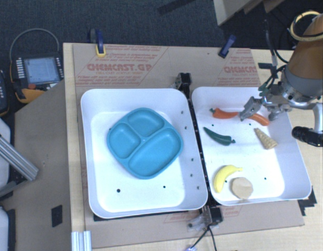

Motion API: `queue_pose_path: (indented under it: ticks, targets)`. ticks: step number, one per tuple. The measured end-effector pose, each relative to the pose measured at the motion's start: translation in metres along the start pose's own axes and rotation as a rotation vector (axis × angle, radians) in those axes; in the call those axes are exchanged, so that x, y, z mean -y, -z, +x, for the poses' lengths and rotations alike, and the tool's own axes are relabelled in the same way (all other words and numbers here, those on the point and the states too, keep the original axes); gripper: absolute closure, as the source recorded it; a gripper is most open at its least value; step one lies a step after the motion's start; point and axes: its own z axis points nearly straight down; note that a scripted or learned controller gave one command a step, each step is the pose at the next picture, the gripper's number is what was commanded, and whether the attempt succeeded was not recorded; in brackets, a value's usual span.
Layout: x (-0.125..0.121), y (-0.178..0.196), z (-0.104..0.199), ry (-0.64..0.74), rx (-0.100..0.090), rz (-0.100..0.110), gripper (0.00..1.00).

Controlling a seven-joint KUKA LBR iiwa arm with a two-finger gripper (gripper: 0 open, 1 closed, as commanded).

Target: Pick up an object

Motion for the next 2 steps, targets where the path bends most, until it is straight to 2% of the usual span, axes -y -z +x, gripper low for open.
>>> queue_pose_path:
  ticks: [1,2]
  targets:
    - [-0.003,0.008,0.0,0.003,0.002,-0.015,0.0]
    - [0.003,-0.052,0.006,0.003,0.0,-0.008,0.0]
